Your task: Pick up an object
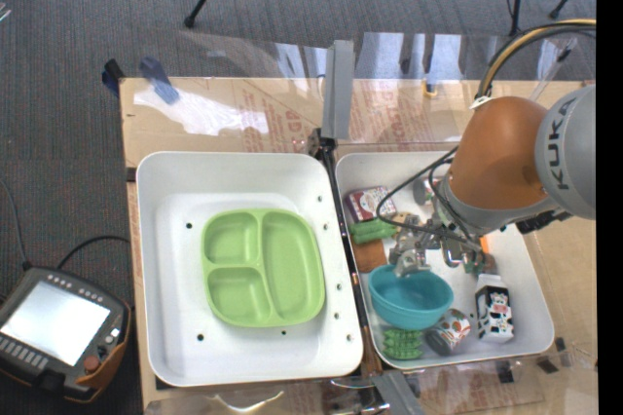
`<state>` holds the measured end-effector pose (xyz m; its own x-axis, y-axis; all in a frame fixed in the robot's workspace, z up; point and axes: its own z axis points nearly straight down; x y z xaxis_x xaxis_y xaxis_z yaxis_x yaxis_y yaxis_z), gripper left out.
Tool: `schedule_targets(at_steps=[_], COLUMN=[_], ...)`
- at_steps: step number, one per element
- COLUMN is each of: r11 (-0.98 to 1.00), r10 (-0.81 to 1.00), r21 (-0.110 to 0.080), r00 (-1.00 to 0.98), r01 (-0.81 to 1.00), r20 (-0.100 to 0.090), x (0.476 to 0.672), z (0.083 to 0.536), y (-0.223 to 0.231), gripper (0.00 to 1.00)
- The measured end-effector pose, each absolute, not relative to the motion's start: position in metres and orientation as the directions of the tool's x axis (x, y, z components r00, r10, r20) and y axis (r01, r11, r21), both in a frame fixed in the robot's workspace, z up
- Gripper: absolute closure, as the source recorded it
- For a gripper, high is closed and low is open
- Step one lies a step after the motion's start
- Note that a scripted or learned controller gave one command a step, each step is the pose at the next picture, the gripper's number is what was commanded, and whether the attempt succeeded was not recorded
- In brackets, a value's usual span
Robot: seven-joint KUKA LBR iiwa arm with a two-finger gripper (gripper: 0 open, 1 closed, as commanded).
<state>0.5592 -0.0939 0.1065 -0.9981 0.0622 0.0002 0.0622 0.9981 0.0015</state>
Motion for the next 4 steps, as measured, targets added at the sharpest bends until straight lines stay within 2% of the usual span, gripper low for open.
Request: schedule_targets(at_steps=[1,2,3,4], r11=[0.912,0.934,0.913,0.857], r10=[0.411,0.356,0.409,0.516], r21=[0.000,0.000,0.001,0.002], r00=[-0.912,-0.934,-0.913,-0.857], r01=[0.411,0.356,0.409,0.516], r20=[-0.001,0.001,-0.001,-0.003], x=[0.605,0.606,0.622,0.629], z=[0.088,0.087,0.088,0.089], y=[-0.109,-0.094,-0.080,-0.083], gripper=[1.00,1.00,1.00,1.00])
